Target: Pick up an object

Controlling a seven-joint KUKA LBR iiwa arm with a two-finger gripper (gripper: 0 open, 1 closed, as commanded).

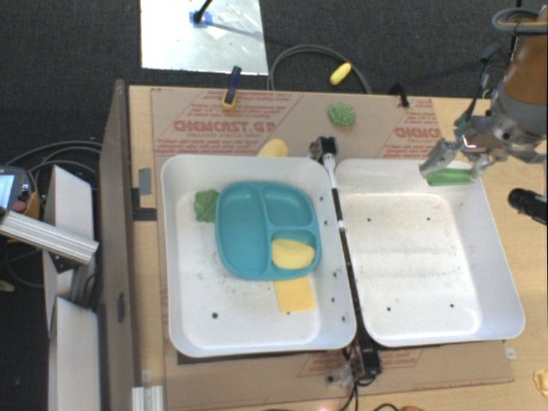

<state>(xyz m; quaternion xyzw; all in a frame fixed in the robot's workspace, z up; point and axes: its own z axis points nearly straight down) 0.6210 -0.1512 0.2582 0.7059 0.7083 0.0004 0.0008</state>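
Green object (449, 177), 1 item: flat, elongate, at the far right corner of the right bin (428, 315), directly beneath the gripper (455, 155).

The gripper's fingers stand spread, 1 on each side above the piece; contact is not clear, so no hold is claimed. Step in hand, by judgement: closing on the piece. To do it well, centre the fingers across its narrow width, press low toward the bin floor, shut fully, then lift straight up clear of the bin's rim.
Count: 2 white bins; left bin (184, 315) holds 1 teal divided plate (248, 229), 1 yellow rounded piece (292, 253) in a plate compartment, 1 yellow flat slice (295, 296) just beside the plate, 1 green leafy piece (205, 205) at the plate's left edge.
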